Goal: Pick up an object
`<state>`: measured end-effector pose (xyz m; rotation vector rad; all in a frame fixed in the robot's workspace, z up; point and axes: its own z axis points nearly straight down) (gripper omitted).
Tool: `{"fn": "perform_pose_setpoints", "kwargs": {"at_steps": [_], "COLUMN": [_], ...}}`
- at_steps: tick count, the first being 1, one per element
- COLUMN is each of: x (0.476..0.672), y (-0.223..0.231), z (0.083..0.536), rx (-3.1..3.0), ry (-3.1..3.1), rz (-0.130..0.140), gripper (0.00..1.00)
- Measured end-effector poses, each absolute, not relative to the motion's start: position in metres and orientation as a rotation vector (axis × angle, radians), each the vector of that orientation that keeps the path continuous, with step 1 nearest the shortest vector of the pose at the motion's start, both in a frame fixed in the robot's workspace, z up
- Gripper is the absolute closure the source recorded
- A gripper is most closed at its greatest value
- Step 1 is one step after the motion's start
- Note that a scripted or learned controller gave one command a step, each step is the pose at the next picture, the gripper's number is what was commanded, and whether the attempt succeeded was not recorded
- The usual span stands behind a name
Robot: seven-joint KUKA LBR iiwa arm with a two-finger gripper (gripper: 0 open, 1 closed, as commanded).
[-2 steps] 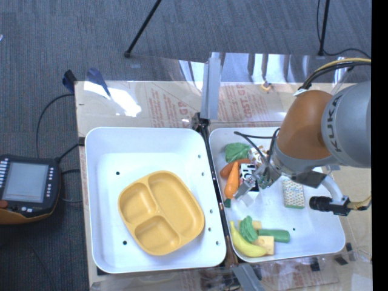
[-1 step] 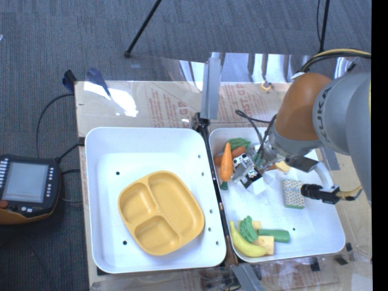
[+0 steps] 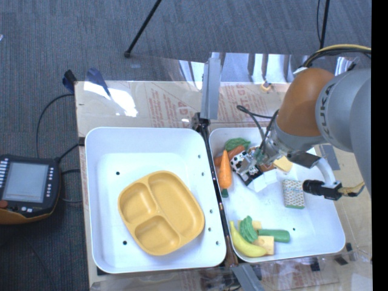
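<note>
The right bin [image 3: 315,235] holds several toy foods. An orange carrot [image 3: 225,170] lies along its left wall, with a green leafy piece [image 3: 236,144] behind it and a black-and-white spotted item [image 3: 242,159] beside it. My gripper [image 3: 254,165] is low over the bin's back left part, right next to the spotted item and above a white piece [image 3: 262,182]. A yellow wedge [image 3: 282,164] lies just right of the gripper. A speckled block [image 3: 294,194] sits further right. Nothing shows clearly held.
At the right bin's front lie a banana [image 3: 241,244], a green leafy toy [image 3: 247,228], a green pod [image 3: 274,235] and a yellow cube [image 3: 265,242]. The left bin [image 3: 109,156] holds a yellow divided plate [image 3: 160,212]. A handheld pendant [image 3: 25,187] rests left of the bench.
</note>
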<state>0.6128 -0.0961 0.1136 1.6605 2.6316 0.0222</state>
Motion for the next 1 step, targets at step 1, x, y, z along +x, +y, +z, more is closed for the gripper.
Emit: {"fn": "perform_pose_setpoints", "kwargs": {"at_steps": [1], "x": [0.6398], "y": [-0.035], "z": [0.1898], "rx": [1.856], "ry": [2.53], "rz": [0.005], "gripper": [1.0]}}
